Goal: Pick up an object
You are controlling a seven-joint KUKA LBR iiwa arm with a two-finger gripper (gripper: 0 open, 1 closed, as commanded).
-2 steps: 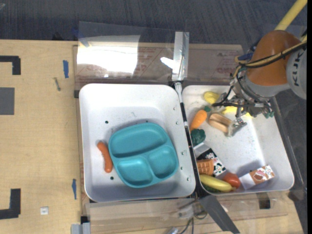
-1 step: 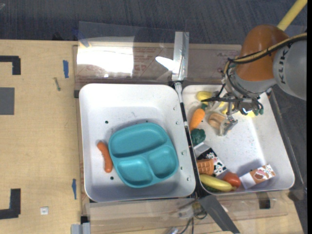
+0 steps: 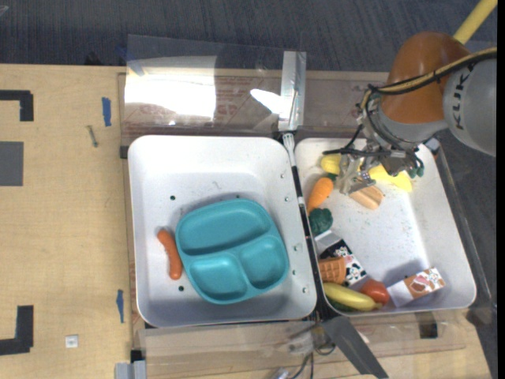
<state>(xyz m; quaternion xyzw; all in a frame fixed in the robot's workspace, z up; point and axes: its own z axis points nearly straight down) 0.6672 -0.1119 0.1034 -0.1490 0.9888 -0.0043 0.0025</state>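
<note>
My gripper [image 3: 355, 180] hangs over the back part of the right bin [image 3: 426, 243], under the arm's orange band. Just in front of it lies a small tan block [image 3: 369, 198]. A yellow item [image 3: 331, 164] sits to its left and another yellow piece [image 3: 398, 180] to its right. An orange carrot [image 3: 319, 192] and a green broccoli [image 3: 320, 221] lie along the bin's left wall. Nothing shows as held.
At the right bin's front lie a banana [image 3: 349, 297], a red tomato [image 3: 376, 291], a small carton [image 3: 423, 283], a waffle cone [image 3: 332, 272] and a cow-patterned item [image 3: 347, 259]. The left bin [image 3: 158, 172] holds a teal divided plate [image 3: 230, 249] and an orange sausage [image 3: 170, 253].
</note>
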